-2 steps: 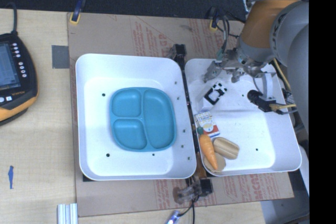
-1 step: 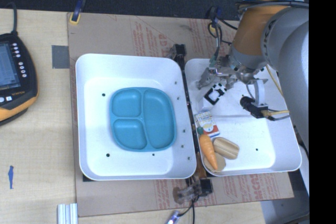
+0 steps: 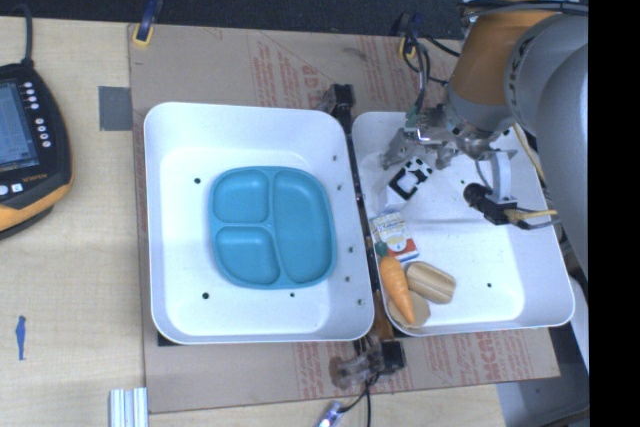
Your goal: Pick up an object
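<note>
While over right bin (image 3: 540, 300), gripper (image 3: 412, 160) hovers.

I am reading no clear text anywhere, faint red print on the brown cardboard sheet (image 3: 300, 75) staying too blurred for me, the small carton's label (image 3: 392, 237) and the black-and-orange pendant's screen (image 3: 14, 130) showing nothing legible

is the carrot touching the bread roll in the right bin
Touching. The camera view shows the carrot lying against the bread roll with no gap between them.
</note>
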{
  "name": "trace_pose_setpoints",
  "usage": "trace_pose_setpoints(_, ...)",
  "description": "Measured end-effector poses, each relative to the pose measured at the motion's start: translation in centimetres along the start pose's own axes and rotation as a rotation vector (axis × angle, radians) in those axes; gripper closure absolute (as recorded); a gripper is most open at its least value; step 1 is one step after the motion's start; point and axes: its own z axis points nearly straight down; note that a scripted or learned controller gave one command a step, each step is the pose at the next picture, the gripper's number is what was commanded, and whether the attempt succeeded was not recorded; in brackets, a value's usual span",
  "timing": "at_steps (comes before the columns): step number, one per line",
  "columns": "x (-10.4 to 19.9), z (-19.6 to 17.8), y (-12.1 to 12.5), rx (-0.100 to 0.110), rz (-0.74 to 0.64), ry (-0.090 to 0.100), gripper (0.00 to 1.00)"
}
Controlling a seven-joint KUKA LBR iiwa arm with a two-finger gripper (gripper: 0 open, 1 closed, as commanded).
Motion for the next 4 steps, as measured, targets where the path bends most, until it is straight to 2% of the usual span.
trace_pose_setpoints(1,1.5,0.0,0.0,0.004,-0.003,-0.001,0.00)
trace_pose_setpoints(2,0.0,0.0,0.0,0.000,0.000,0.000,0.00)
trace_pose_setpoints(3,1.6,0.0,0.0,0.003,-0.003,-0.001,0.00)
trace_pose_setpoints(4,-0.4,0.0,0.0,0.000,0.000,0.000,0.00)
